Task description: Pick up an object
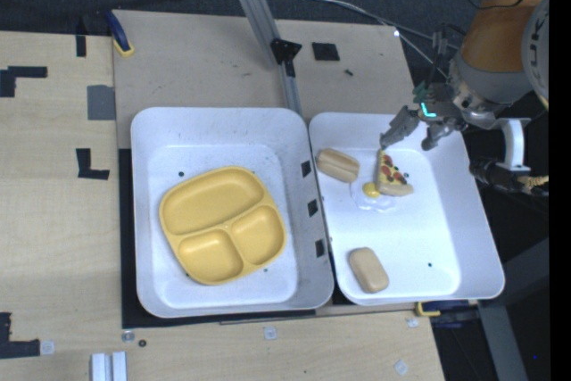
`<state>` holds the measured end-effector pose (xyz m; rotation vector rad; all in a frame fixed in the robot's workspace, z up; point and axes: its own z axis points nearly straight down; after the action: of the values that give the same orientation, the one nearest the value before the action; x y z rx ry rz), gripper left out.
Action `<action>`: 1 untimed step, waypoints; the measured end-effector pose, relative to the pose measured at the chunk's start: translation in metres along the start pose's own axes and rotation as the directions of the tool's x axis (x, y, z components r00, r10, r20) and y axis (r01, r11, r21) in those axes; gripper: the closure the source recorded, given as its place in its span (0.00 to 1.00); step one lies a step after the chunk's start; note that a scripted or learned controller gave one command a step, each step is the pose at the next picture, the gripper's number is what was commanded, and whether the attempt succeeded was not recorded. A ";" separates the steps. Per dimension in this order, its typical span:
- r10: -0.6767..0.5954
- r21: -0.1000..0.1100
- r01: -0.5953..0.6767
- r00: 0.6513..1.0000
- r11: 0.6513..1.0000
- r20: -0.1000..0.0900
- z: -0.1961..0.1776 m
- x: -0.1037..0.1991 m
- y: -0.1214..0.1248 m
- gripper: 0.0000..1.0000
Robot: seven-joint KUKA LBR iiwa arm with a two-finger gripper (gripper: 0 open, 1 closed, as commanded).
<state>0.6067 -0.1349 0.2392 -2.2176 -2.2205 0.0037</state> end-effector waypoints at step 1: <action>0.000 -0.003 0.000 1.000 1.000 0.000 -0.001 0.000 0.001 0.00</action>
<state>0.6074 -0.1349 0.2404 -2.2187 -2.2225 0.0012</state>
